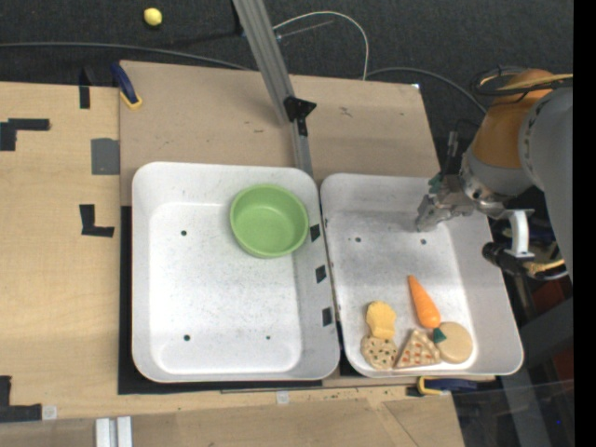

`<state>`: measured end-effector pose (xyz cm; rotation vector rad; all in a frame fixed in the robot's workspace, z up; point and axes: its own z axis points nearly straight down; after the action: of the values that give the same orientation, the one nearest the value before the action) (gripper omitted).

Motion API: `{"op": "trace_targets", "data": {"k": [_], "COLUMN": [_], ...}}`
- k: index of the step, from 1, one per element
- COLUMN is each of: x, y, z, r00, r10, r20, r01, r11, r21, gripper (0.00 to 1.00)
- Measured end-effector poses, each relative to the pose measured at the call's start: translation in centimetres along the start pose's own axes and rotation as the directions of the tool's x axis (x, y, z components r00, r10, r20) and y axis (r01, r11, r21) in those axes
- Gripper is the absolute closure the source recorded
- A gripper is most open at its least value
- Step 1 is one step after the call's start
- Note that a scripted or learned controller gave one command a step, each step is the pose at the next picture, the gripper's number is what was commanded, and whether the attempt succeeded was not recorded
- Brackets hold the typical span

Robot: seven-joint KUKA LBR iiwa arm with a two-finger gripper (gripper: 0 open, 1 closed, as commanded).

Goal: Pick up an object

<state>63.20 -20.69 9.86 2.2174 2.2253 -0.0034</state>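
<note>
Toy foods sit clustered in the lower right corner of the right bin (484,277): a carrot (424,304) lying at a slant with its green top toward the corner, a yellow piece (380,319) to its left, a brown cracker (377,351) below that, a pizza slice (416,351) beside the cracker, and a tan round piece (455,342) at the far right, touching the slice and the carrot's leafy end. The cracker, slice and round piece line the bin's lower wall.

The gripper (431,216) hangs over the upper part of the same bin, near its top right, well apart from the food cluster and with nothing visible in its grasp; whether it is spread or closed cannot be told from this angle. The arm (521,147), grey with an orange band, enters from the right edge of the frame.

A green bowl (268,220) rests upright in the left bin (154,277), toward its upper right, close to the wall shared with the neighbouring bin. A metal pole (265,49) slants down from the top of the frame to the gap between the bins. A small yellow ball (153,16) lies on the dark floor at the upper left, and a blue clamp (127,84) grips the bench's top left corner.
</note>
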Motion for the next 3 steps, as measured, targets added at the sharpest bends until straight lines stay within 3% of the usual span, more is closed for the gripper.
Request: {"op": "trace_targets", "data": {"k": [2,3], "x": [-0.3,-0.3], "y": [0.9,0.9], "z": [-12.7,-15.9], "r00": [1.0,1.0], "r10": [0.002,0.002], "r20": [0.001,-0.001], "r01": [-0.002,-0.002], "r11": [1.0,1.0], "r21": [-0.008,-0.004], "gripper": [1.0,1.0]}}
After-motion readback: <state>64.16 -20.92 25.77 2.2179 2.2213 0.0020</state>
